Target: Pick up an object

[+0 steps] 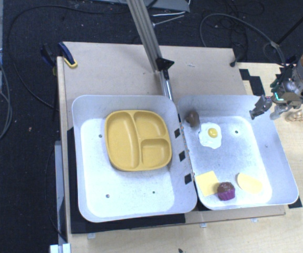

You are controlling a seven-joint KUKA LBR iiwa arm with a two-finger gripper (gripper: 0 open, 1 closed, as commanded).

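Observation:
The right bin point(277, 157) holds several small food toys. A fried egg point(211, 135) lies near its back left, with a brown lump point(192, 118) just behind it. Along the front lie a yellow cheese square point(207, 183), a purple cupcake-like piece point(225, 191) and a pale yellow oval slice point(250, 183). My gripper point(267, 109) hangs over the bin's back right corner, well away from every toy. Its fingers are open with nothing between them.
The left bin point(88, 194) holds a yellow divided plate point(138, 139). A metal pole point(146, 30) slants down to the gap between the bins. Cables lie on the dark floor behind the bench.

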